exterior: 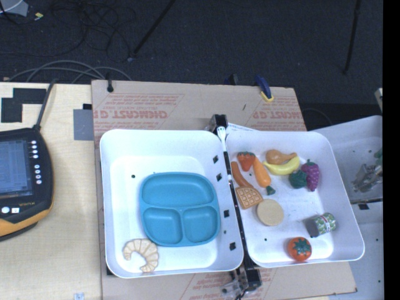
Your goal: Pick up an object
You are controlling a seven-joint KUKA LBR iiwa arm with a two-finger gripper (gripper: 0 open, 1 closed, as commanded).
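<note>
Toy food point(275, 186) in right bin point(347, 230)

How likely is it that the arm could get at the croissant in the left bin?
Probably yes. The croissant lies uncovered and open from above. The blue tray and the bin wall sit close to it, which might crowd a grasp.

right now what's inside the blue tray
The blue divided tray has nothing visible in its three compartments. The croissant lies beside it in the left bin. What's under the tray is hidden.
</note>
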